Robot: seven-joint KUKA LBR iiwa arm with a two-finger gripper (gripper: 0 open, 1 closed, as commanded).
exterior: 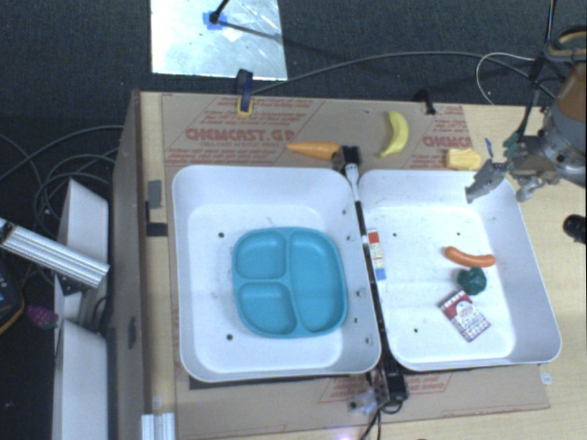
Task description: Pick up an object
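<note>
A view from above, looking down at a slant on a counter covered with printed cardboard, carrying two shallow white bins side by side. The left bin holds a blue divided plate, lying flat near its middle. Behind the bins, on the cardboard, lie a toy carrot, a yellow banana and a small yellow block. The right bin holds three small things grouped toward its right side: an orange sausage lying flat, a dark green lump just below it, and a small red and white packet below that. The sausage looks the easiest to pick: probably light, smooth and a little slippery, best taken across its narrow middle. The packet lies flat and thin, so it may be harder to catch. At the far right, the robot's tool hangs above the right bin's back right corner, well apart from all three things, with its fingers spread and nothing between them.
</note>
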